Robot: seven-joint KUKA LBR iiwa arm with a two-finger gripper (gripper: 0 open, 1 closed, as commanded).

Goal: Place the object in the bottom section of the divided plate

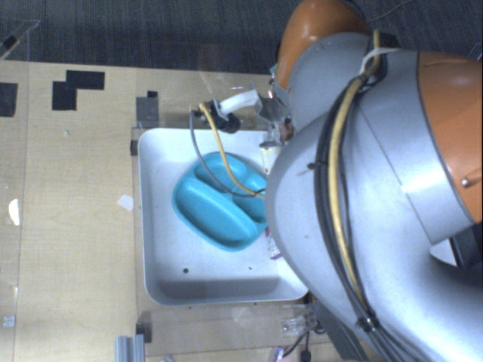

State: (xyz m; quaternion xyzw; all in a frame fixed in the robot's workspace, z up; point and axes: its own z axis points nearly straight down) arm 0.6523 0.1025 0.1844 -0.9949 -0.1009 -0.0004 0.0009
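Note:
A blue divided plate lies tilted in the white bin. Its large section faces the lower left and a smaller section sits toward the upper right. The plate's right side is hidden behind the grey arm. The gripper hangs just above the plate's upper right edge, mostly covered by the arm's own body. A yellow cable and a black cable loop from the wrist over the plate. A small purplish bit peeks out at the arm's edge, too little of it showing to name.
The bulky arm covers the whole right of the view, including the second bin. The wooden bench stretches left of the bin, with black markers at its far edge and a small white scrap near the bin's left wall.

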